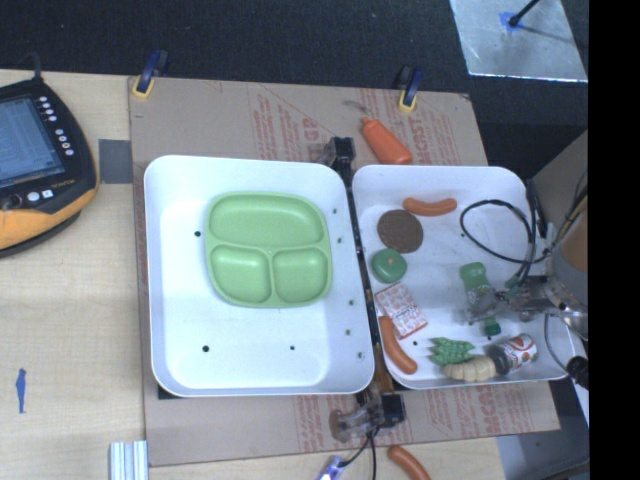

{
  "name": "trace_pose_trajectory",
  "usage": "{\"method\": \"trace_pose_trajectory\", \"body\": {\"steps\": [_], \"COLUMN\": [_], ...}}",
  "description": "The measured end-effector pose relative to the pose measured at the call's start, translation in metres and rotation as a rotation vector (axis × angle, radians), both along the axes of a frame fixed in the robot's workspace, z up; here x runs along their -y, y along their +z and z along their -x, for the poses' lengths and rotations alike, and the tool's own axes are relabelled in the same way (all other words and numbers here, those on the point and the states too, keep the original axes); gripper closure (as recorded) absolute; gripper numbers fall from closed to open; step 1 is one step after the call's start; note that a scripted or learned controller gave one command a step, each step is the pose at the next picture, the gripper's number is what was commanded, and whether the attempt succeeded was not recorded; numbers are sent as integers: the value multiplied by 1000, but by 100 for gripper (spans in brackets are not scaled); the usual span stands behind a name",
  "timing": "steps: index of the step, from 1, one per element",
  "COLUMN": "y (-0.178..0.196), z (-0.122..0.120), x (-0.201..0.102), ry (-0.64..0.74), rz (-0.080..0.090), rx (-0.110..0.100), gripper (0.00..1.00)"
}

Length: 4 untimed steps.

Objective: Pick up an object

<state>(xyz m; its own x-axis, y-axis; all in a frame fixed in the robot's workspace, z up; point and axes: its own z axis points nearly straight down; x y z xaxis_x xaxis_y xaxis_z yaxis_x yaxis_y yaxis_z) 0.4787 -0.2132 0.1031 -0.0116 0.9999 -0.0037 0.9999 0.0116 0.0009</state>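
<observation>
Grey metal pincer sits low in the right bin, near its right wall; can't tell its state, too cluttered and blurred. Green block touches it on the upper side. Small dark-green bit just below it. Can a bit further below, lying on its side, next to a pale banana-like piece and a green leafy toy. Black cable loop above the pincer. Left of it: red-white card, green ball, brown disc; sausage up-left, another sausage down-left by the bin's left wall. Well left: second bin holding a green tray. Carrot outside the bins, on cardboard. Far left on the table: teach pendant.
</observation>
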Motion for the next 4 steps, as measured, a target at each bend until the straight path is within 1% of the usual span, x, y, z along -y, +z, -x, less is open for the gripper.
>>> {"method": "trace_pose_trajectory", "body": {"steps": [1,2,3,4], "y": [101,130,64,4], "z": [-23,-121,-126,-73], "x": [-88,-73,-18,-1], "ry": [-5,-8,-9,-7], "rz": [-5,-3,-3,-3], "rx": [0,-3,-6,-6], "gripper": [0,0,0,0]}}
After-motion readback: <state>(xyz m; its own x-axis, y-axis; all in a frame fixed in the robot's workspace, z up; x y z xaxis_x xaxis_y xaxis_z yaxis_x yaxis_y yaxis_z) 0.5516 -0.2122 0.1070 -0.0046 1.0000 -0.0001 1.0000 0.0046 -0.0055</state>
